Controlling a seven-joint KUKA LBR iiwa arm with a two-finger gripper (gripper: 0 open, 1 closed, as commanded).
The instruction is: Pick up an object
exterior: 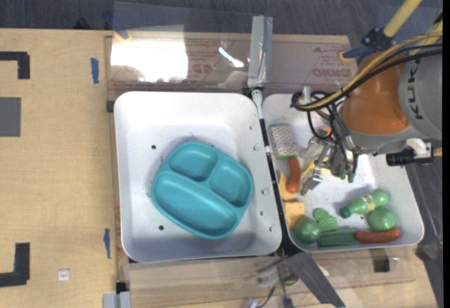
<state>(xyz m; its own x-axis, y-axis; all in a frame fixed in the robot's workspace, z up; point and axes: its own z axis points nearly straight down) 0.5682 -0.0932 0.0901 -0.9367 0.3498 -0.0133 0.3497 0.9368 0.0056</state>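
- One gripper (316,171) hangs low over the left part of the right bin (404,180), below the orange band of the arm (376,110); how far it is spread, and whether it has anything, I cannot tell.
- Just beside it on the left lie an orange carrot-like piece (292,174) and a grey mesh-patterned block (282,138).
- Along the bin's front sit a yellow piece (294,210), green toy vegetables (309,228), a green pear-like pair (371,207) and a red sausage (377,235).
- The left bin (140,124) holds a teal divided plate (202,189), well apart from the gripper.
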